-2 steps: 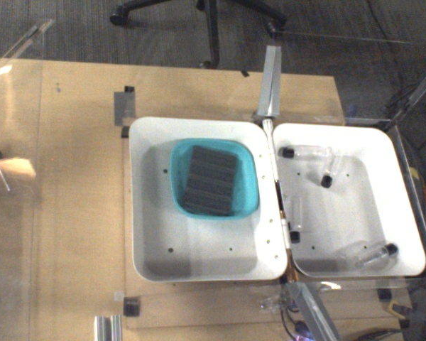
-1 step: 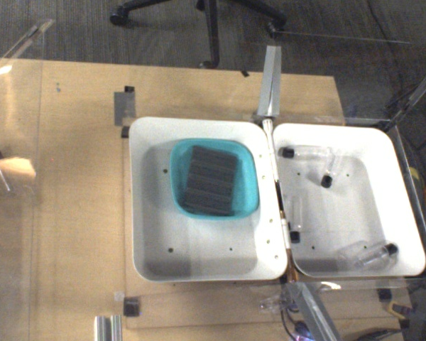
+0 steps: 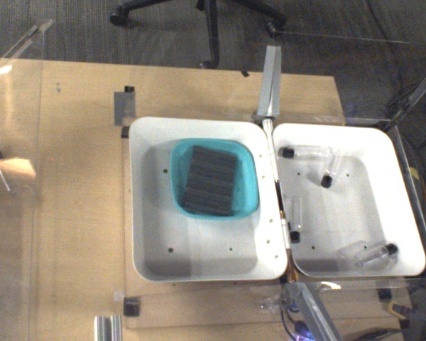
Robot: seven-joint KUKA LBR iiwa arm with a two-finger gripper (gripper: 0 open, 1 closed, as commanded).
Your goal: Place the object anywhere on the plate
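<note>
A teal square plate (image 3: 250, 183) sits in the left bin (image 3: 149, 247), toward its back right. A dark grey ribbed block (image 3: 211, 181) lies flat on the plate, near its middle and tilted slightly. The right bin (image 3: 383, 190) holds several clear plastic tubes with black caps: one at the back (image 3: 309, 152), one along the left wall (image 3: 293, 219) and one at the front right (image 3: 373, 254).
A grey metal bar (image 3: 270, 80) stands behind the seam between the two bins. An office chair base (image 3: 209, 6) is on the carpet beyond the bench. Small black brackets (image 3: 129, 91) sit on the wooden bench top around the bins.
</note>
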